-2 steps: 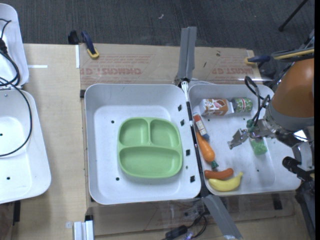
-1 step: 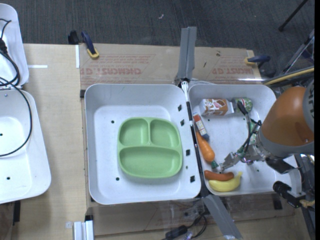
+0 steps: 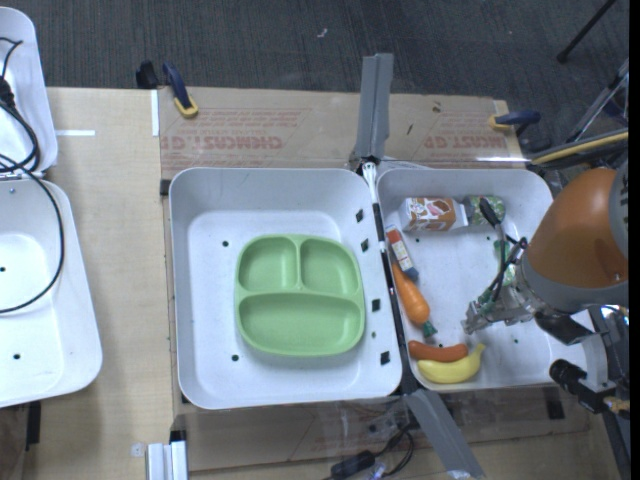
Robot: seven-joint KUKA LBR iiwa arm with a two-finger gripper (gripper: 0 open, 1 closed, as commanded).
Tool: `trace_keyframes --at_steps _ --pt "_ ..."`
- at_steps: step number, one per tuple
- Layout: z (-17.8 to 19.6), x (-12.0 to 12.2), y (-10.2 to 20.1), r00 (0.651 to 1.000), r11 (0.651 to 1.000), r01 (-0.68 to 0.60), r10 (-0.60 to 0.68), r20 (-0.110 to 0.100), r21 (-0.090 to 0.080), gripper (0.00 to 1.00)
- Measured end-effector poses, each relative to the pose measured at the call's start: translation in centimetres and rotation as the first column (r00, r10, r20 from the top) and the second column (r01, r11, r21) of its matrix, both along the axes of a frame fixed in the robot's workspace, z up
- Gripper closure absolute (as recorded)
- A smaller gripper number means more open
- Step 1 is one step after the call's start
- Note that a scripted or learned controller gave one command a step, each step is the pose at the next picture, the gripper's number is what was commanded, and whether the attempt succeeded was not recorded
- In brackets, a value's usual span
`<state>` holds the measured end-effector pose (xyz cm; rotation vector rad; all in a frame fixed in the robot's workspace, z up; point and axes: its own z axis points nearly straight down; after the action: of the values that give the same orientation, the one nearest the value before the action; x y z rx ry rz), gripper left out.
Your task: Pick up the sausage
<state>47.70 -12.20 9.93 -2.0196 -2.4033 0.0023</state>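
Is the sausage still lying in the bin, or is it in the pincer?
In the bin. The sausage lies flat in the right bin against the banana; the pincer is up and to its right, apart from it.

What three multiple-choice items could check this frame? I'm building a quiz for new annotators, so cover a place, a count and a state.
1. Where does the sausage lie?
A. On the green plate
B. In the right bin, against the banana
C. On the cardboard outside the bins

2. How many compartments does the green plate have?
A. Two
B. Three
C. Five

3. What state is the sausage in?
A. Lying on the bin floor, apart from the gripper
B. Lifted above the bin
C. Standing upright in the left bin

Answers: 1 B, it rests at the near edge of the right bin beside the banana. 2 B, two small sections sit above one wide one. 3 A, the gripper is to its right, not touching it.
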Motion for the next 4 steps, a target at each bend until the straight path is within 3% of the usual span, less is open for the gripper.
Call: trace_keyframes --at_steps 1,2,3,4 --pt "0.0 0.0 0.0 1.0 1.0 0.0 0.0 0.0 0.0 0.0" --pt "-0.9 5.5 1.3 1.0 1.0 -0.028 0.028 0.001 -0.001 0.0" --pt "-0.8 14.2 -1.2 0.998 0.998 0.065 -0.065 0.002 -0.002 0.0" --pt "-1.4 17.2 -2.2 0.994 0.995 0.099 -0.099 -0.042 0.004 0.0"
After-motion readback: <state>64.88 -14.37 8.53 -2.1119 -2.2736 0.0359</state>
